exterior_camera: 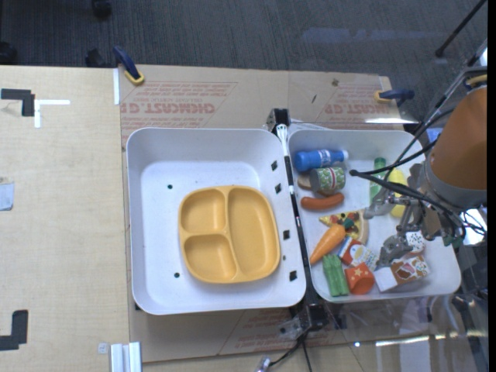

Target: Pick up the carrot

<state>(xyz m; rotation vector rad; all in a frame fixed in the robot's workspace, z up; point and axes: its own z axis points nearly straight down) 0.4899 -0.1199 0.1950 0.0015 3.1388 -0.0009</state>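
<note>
The orange carrot (328, 239) lies slanted in the right bin (442, 285), near its left wall, with its green top against a small multicoloured toy (353, 225). My gripper (385, 225) hangs over the middle of the same bin, to the right of the carrot and apart from it. Its two metal fingers (377, 203) stand apart, open, with nothing of the carrot between them. The arm's orange band (465, 142) shows at the right edge.
Around the carrot lie a red sausage (322, 202), a green can (329, 179), a blue bottle (319, 159), a green block (335, 274), an orange-red box (359, 278) and a printed packet (409, 270). A yellow divided plate (229, 233) sits in the left bin (147, 208).
</note>
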